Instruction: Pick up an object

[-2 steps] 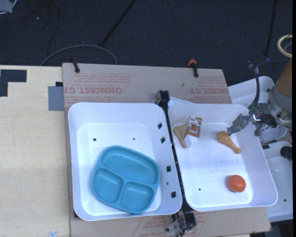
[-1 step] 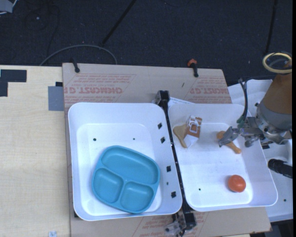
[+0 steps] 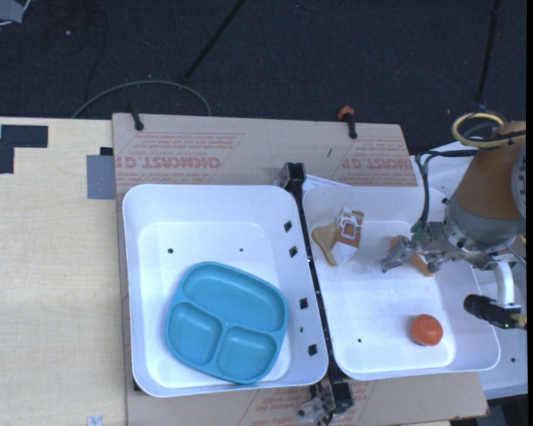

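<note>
Item: my gripper (image 3: 400,257), jaw state indeterminate, low in the right bin (image 3: 373,362); tan scrap (image 3: 324,238) at nine o'clock, orange ball (image 3: 426,330) at five; risk: ball rolls if nudged.

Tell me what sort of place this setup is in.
Probably a robotics lab test bench: two white bins clamped onto a cardboard sheet, a grey arm's gripper reaching into the right bin, and loose cables trailing over dark floor.

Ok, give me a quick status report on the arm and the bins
Gripper low in right white bin, fingers unclear. Round orange ball loose near front, tan-and-white packet behind. Blue divided plastic tray in left bin.
</note>
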Controlling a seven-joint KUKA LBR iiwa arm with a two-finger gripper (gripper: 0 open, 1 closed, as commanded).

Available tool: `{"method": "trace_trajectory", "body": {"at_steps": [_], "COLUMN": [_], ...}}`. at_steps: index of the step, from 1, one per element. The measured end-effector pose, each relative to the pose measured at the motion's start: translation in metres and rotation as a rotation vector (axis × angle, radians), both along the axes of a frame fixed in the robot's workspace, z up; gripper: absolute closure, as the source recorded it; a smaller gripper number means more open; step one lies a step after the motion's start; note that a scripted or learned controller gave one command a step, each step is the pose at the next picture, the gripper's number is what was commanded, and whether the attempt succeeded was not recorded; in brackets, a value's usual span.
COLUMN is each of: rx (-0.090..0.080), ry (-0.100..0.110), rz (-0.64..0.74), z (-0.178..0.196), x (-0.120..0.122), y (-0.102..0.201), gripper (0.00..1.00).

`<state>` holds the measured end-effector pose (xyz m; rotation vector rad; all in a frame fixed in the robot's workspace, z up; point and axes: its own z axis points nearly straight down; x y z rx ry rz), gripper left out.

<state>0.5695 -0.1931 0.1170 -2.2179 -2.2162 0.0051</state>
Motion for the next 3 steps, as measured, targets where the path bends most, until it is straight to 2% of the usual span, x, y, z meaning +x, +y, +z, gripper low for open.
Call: {"method": "trace_trajectory", "body": {"at_steps": [1,2,3], "rx": [-0.001,-0.001,-0.002], "ry": [-0.003,-0.003,-0.008], "rz": [-0.002,-0.004,0.002], "z": [-0.031,-0.019,0.043], "x": [0.000,0.000,0.001], "y": [0.001,0.000,0.002], "gripper": [0.00,1.00,1.00]}}
